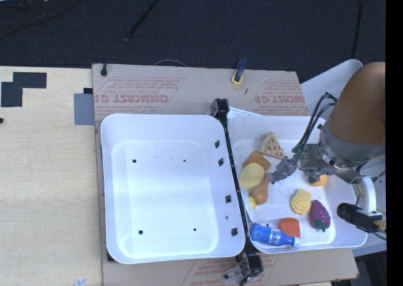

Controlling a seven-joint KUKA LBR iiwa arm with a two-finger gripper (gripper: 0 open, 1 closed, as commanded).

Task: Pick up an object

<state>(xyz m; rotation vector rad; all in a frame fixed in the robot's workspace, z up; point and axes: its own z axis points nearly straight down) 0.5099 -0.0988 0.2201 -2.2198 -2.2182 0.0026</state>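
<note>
One drumstick [258,181] — just beside the fingers [281,170].

My one camera sits fixed above the bench [50,171] | it looks down at a slant | both white bins [164,190] fit in frame from mid distance | arm [356,121] enters from my right.

Open floor across the left bin [119,152]; toy food [301,201] crowding the right bin [343,237].
</note>
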